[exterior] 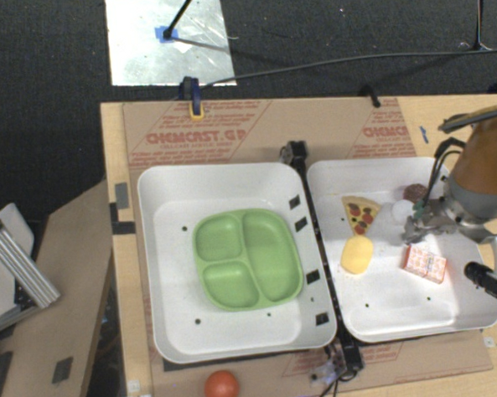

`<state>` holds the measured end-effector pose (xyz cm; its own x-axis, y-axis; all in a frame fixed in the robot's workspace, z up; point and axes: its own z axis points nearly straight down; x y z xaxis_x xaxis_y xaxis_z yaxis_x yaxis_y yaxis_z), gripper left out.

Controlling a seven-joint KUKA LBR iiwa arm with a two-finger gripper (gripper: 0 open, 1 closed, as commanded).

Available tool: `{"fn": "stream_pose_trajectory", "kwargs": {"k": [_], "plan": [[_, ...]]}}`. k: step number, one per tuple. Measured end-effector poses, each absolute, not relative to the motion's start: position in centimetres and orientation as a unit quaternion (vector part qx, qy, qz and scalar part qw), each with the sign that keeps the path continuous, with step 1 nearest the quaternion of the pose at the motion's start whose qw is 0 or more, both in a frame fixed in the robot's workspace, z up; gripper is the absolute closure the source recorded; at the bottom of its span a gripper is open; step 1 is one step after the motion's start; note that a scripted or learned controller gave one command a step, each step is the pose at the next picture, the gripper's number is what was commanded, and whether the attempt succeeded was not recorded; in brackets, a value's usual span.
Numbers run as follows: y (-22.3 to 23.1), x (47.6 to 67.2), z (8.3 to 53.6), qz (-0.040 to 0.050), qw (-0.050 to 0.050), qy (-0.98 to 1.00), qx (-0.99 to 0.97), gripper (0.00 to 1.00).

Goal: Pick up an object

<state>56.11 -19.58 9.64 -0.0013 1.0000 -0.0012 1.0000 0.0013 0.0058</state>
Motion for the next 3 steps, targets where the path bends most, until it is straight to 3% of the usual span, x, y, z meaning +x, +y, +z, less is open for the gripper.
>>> {"fn": "stream_pose_trajectory", "kwargs": {"k": [3], "plan": [[-19.6, 55.9, 21.0, 0.0011, 0.002, 0.709, 0.705, 1.00]]}}
